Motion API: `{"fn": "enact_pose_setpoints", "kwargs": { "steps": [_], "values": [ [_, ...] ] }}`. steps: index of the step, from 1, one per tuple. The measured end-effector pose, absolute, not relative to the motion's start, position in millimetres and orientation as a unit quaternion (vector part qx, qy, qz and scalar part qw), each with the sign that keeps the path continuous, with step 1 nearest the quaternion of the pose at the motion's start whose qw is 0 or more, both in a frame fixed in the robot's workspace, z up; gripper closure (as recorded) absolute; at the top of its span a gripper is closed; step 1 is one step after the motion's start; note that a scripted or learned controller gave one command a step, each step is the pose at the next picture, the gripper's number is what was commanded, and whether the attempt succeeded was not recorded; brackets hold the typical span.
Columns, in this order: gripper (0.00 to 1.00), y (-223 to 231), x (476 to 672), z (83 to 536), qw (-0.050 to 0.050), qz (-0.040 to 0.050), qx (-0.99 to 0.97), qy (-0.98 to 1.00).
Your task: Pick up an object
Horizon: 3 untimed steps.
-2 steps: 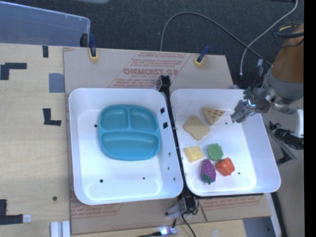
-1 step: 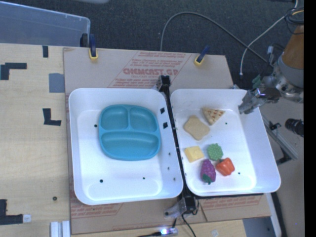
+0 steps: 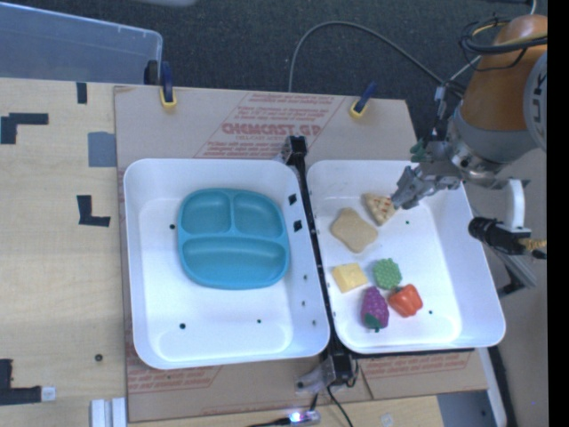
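My gripper [image 3: 403, 194] hangs over the right bin [image 3: 462, 265], near its upper middle. Its tips sit just right of a yellow waffle-like wedge [image 3: 380, 207], close to touching it. Below that wedge lies a tan slice of bread [image 3: 354, 230]. Further toward the bin's front are a yellow cheese block [image 3: 348, 277], a green broccoli [image 3: 387, 273], a purple bunch of grapes [image 3: 374, 308] and a red pepper [image 3: 405, 300]. Nothing shows between the fingers.
The left bin [image 3: 147, 238] holds a blue divided plate [image 3: 234, 237]. A black divider clip [image 3: 298, 154] sits where the two bins meet. A cable [image 3: 356, 29] arcs over the cardboard behind the bins.
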State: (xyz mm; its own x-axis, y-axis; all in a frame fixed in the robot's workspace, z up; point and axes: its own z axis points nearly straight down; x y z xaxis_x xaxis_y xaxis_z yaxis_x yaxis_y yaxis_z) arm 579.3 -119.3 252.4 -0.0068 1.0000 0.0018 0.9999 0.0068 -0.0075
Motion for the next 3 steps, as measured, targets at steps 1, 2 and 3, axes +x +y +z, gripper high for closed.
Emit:
{"fn": "enact_pose_setpoints", "kwargs": {
  "steps": [1,2,3],
  "values": [
    [1.0,-63,579.2,252,0.003,0.0021,-0.704,-0.71],
    [1.0,1,588.7,241,0.003,0.0024,-0.704,-0.71],
    [1.0,63,591.5,238,0.003,0.0025,-0.704,-0.71]
  ]
}}
